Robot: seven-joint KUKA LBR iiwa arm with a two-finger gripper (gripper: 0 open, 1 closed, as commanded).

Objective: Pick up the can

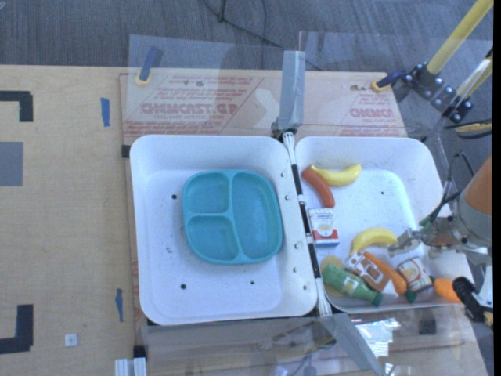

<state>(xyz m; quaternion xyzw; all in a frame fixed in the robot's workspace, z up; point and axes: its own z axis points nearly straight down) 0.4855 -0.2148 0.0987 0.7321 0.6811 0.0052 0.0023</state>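
Grey arm [476, 210], orange band, metallic end effector [415, 240], dark cables.

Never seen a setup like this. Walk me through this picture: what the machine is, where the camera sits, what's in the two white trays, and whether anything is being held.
One camera is fixed above the bench and looks down at a slant. The machine is a robot arm that reaches in from the right edge of the picture. Its grasping part, the end effector, hangs low over the right bin, close to the cluster of items there. I cannot see anything between its fingers, so I would not call anything held.

The left bin holds a teal divided plate. The right bin holds toy groceries: two yellow bananas, a red sausage, a small red and white carton, a green bottle, a carrot and a small can with a printed label. The can is what the arm is meant to pick up.
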